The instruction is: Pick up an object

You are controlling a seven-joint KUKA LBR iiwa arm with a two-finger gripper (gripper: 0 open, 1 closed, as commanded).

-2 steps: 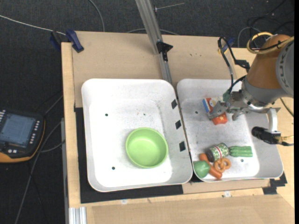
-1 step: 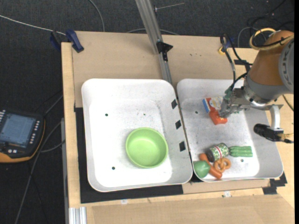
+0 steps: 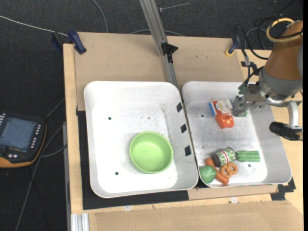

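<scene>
Right bin [image 3: 269,143], near edge: a cluster of small toys [image 3: 226,163], green, orange and a striped can, lying together. Left bin [image 3: 96,129]: one green bowl [image 3: 151,151]. Farther back in the right bin, a red carton [image 3: 223,114] lies just beside the gripper [image 3: 239,108]. Whether they touch, and how the gripper is set, cannot be told.

A robotics lab or test cell is showing here. A plywood bench [image 3: 144,57] is sitting on dark carpet [image 3: 29,57], with blue clamps [image 3: 77,42] gripping its far edge. Loose cables [image 3: 57,4] are trailing across the floor, a metal rail [image 3: 154,18] is rising from the bench, and a handheld control pendant [image 3: 19,138] with a screen is lying at the left.
</scene>
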